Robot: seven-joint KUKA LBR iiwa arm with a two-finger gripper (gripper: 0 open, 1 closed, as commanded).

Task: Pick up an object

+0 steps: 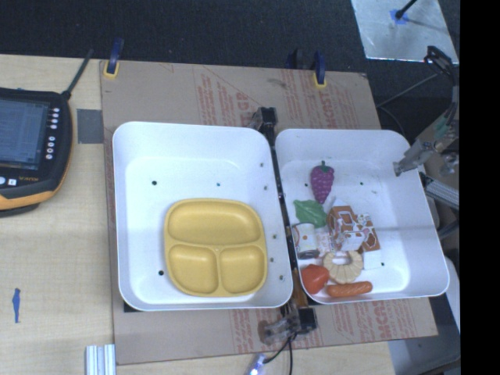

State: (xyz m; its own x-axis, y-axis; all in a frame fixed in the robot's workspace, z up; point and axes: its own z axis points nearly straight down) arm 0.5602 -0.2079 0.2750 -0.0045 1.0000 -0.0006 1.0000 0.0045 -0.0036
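The right bin (406, 225) holds a cluster of small toys. A purple bunch of grapes (321, 180) lies near its middle, with a green leaf piece (310, 211) just below. A brown and white packet (351, 229) sits beside them, above a round cracker (344, 265). A red tomato (314, 278) and an orange sausage (349, 290) rest at the front rim. My gripper (418, 156) hangs at the bin's far right corner, apart from all the toys, with nothing seen in it.
The left bin (141, 162) holds a yellow divided plate (216, 246). An orange-edged tablet (27, 147) lies on the bench at the far left. Blue clamps (319, 67) pin the cardboard sheet at the back.
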